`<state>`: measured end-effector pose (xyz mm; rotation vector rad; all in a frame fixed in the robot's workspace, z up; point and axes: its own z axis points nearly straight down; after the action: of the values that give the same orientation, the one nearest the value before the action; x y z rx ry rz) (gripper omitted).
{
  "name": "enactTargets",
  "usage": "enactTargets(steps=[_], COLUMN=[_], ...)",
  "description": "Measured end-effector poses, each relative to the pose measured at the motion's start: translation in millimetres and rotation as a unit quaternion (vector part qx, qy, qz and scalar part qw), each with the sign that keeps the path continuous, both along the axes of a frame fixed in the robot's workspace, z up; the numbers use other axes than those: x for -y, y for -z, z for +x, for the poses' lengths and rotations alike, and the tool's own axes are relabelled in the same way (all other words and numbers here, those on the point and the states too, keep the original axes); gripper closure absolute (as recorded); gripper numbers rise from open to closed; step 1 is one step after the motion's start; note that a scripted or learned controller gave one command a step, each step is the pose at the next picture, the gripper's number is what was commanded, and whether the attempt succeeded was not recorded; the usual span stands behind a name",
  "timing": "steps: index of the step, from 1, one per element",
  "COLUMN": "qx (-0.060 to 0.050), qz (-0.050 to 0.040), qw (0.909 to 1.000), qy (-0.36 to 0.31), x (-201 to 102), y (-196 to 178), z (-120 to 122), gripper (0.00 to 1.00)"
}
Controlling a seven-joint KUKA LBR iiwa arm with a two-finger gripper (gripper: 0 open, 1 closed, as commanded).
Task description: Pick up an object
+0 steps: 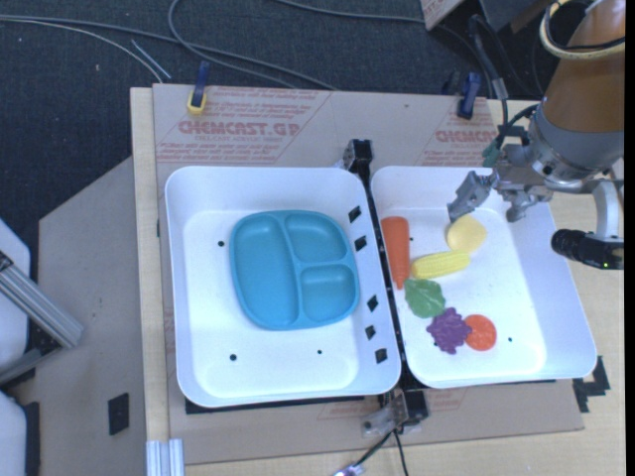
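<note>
The gripper (493, 198) hangs at the upper right of the frame over the right bin (556, 296) — jaws spread, holding nothing — just above the lemon (466, 234), corn (441, 263) and carrot (397, 249).

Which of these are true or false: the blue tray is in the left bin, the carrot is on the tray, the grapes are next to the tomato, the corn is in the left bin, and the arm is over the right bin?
1. The blue tray is in the left bin. True.
2. The carrot is on the tray. False: it lies in the right bin, near the divider.
3. The grapes are next to the tomato. True.
4. The corn is in the left bin. False: it lies in the right bin, beside the carrot.
5. The arm is over the right bin. True: it reaches over that bin's far right corner.
</note>
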<state>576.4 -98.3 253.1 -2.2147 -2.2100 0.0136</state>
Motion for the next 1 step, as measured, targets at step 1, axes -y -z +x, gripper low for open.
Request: enactTargets(steps=[1], qx=[0.007], qz=[-0.0007], qw=[1.0000], qy=[-0.001], x=[-0.2], y=[-7.3], z=[2.2], gripper=[0.00])
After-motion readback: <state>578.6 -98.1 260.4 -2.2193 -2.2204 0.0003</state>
